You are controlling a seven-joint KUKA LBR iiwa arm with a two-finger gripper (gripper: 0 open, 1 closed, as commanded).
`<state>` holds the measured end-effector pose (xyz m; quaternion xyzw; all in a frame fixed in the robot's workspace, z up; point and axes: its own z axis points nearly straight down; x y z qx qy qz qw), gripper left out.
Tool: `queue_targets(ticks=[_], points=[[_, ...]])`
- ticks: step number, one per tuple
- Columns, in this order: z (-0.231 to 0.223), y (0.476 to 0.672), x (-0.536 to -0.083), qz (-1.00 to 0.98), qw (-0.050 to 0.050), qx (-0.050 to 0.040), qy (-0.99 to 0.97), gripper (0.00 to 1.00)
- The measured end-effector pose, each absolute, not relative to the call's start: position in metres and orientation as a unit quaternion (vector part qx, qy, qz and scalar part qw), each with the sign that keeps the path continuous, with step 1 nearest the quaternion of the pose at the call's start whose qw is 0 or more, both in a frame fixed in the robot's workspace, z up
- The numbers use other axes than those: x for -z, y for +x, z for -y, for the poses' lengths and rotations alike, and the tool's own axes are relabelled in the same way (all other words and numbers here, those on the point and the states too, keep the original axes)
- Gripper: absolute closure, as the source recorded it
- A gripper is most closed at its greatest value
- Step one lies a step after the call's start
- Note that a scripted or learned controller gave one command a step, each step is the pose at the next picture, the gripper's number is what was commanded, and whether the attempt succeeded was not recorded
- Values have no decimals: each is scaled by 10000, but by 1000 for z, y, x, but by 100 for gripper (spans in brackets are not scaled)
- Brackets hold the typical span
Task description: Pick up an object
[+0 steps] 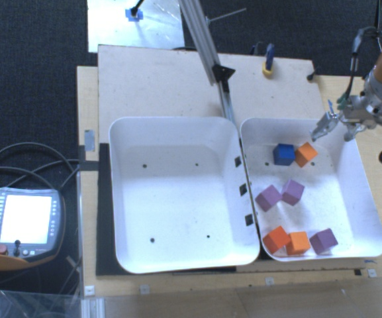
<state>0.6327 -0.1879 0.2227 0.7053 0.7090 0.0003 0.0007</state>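
Note:
The right bin (366,197) holds several small cubes. A blue cube (284,154) and an orange cube (306,154) sit side by side near its far wall. Two purple cubes (268,197) (292,192) lie in the middle. Along the near wall are two orange cubes (277,238) (298,242) and a purple cube (323,240). My gripper (335,130) hangs over the bin's far right corner, up and to the right of the orange cube by the far wall. It is open, with nothing between its fingers.
The left bin (177,197) sits beside the right one, sharing a dividing rim. A slanted metal pole (200,28) crosses above the far board. A yellow clamp (269,66) is at the back. A teach pendant (22,227) and cables lie far left.

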Motion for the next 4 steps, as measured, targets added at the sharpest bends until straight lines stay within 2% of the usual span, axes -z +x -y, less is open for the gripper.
queue_targets(ticks=[1, 2, 3, 4], points=[[188, 633, -223, -7089, 8, 0, 7053, 0], [181, 633, -179, -7088, -8, 7, 7054, 0], [185, 624, -123, -7078, -17, 14, 7064, 0], [185, 625, -89, -7081, 0, 3, 7061, 0]])
